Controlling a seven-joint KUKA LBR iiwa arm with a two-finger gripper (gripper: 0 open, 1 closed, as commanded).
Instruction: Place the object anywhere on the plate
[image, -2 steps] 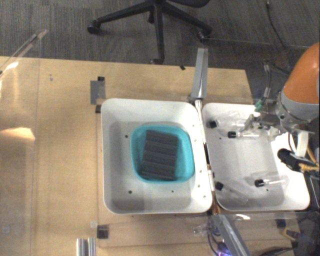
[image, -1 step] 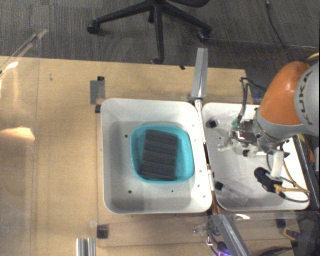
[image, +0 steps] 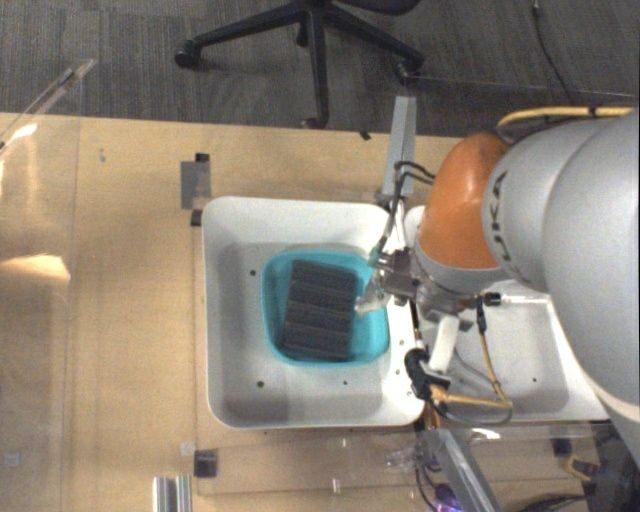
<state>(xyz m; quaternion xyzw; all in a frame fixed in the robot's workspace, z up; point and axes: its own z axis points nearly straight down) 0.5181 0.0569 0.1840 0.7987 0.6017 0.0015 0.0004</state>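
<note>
Start at the jaws (image: 368, 292): they sit at the right rim of the shallow teal plastic plate (image: 274, 300), and you cannot tell from the camera view whether they are spread or closed, because the wrist housing covers most of them. Treat the grip as unconfirmed.

The dark grey ribbed rectangular block (image: 320, 310) lies flat on the plate, filling most of its middle, with its upper right corner close to the jaws. Whether they touch it cannot be read. The plate rests inside the left white bin (image: 235, 400), nearer that bin's right wall than its left.

Judged from this layout, the block already sits on the plate, so the step in hand is release and withdrawal. Lift the grey arm with the orange band (image: 470, 215) straight up before moving it toward the right edge of the surface, so the jaws do not drag the block or tip the plate.

The arm hides most of the right white bin (image: 520, 400) and the plate's right rim. Cables (image: 470, 400) hang over the divide between the bins.
</note>
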